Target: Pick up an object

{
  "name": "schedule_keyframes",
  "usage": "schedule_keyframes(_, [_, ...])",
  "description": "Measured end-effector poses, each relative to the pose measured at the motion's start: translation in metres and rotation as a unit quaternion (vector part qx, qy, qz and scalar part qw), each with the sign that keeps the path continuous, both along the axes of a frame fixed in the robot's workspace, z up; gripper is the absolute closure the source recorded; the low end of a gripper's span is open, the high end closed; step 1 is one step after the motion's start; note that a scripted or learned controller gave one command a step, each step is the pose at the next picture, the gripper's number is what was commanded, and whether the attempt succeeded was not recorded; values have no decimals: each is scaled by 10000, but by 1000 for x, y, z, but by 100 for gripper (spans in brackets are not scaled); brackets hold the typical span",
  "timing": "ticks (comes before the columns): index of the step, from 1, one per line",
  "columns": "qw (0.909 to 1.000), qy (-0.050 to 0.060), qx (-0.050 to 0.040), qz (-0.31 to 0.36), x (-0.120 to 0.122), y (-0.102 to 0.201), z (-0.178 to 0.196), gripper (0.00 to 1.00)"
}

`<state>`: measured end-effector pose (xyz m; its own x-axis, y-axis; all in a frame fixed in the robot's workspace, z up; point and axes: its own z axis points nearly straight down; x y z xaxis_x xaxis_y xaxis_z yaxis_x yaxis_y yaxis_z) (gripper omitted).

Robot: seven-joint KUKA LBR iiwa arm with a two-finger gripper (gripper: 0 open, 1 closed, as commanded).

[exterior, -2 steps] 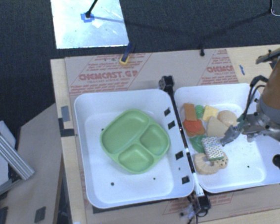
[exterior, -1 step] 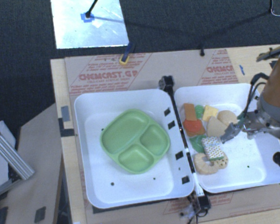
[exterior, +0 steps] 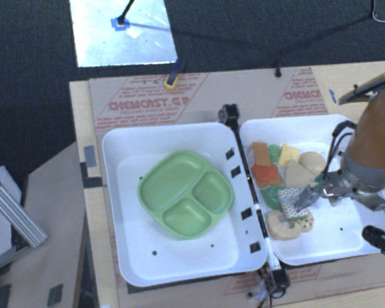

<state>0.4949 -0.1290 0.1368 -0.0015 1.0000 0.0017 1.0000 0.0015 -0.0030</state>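
Rightward, gripper over crowded toy food, bin wall near.

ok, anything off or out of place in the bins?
Nothing spilled or damaged. The green divided plate lies flat in the left bin, turned at a slant to its walls. The toy food is crowded against the right bin's left side, with the gripper over it.

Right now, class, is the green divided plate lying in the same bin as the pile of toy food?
No. The green divided plate lies alone in the left bin, while the toy food sits in the right bin.
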Motion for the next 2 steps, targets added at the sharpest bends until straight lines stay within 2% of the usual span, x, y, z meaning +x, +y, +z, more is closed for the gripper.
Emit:
schedule_keyframes(1, [10000, -27, 33, 13, 3, 3, -47, 0])
schedule_keyframes(2, [9999, -110, 20, 26, 8, 4, -31, 100])
